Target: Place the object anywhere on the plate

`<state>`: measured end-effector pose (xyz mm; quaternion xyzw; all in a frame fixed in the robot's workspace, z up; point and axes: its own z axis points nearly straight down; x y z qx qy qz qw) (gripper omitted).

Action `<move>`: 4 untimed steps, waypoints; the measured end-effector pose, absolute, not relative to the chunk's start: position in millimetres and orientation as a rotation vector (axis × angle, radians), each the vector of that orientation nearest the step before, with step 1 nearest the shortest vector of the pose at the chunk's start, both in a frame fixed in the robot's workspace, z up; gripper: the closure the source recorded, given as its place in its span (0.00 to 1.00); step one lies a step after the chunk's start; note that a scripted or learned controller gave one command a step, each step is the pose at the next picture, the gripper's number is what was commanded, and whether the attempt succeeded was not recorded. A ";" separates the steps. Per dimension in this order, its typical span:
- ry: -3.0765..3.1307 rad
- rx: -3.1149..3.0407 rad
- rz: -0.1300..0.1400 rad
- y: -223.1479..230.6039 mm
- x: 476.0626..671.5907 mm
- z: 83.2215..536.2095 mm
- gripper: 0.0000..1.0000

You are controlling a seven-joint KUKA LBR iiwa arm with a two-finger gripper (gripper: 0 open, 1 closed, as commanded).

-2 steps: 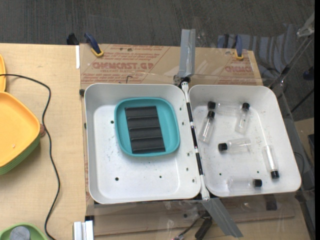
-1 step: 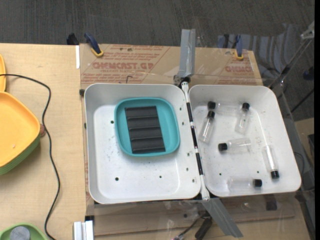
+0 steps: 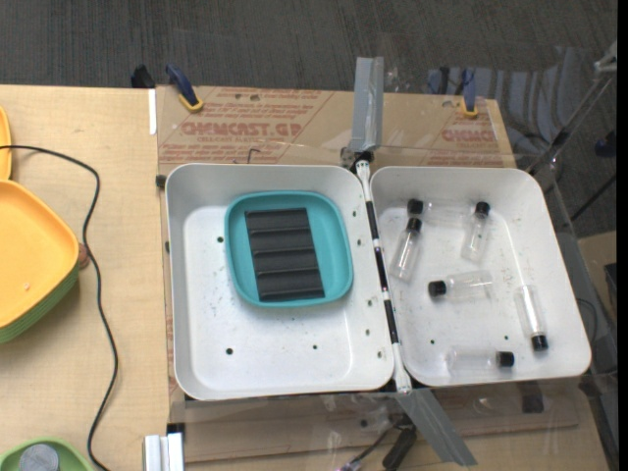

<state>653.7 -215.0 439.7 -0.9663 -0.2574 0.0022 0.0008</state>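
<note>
A teal plate (image 3: 339,255) with rounded corners lies in the left white bin (image 3: 196,302), toward its back. A dark ribbed rectangular pad (image 3: 285,253) covers the plate's middle. In the right white bin (image 3: 561,263) lie several clear vials with black caps: one near the divider (image 3: 405,248), one at the back (image 3: 477,229), one in the middle (image 3: 459,285), one at the right (image 3: 531,314) and one at the front (image 3: 478,361). All lie flat on the bin floor, apart from one another.
Yellow dishes (image 3: 29,263) stack on the wooden bench at far left, with a black cable (image 3: 98,292) running past them. Printed cardboard (image 3: 255,126) lies behind the bins, held by clamps (image 3: 183,88). A grey post (image 3: 367,111) stands behind the divider between the bins.
</note>
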 end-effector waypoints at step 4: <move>-0.320 -3.123 0.006 -222.2 653.2 439.3 0.00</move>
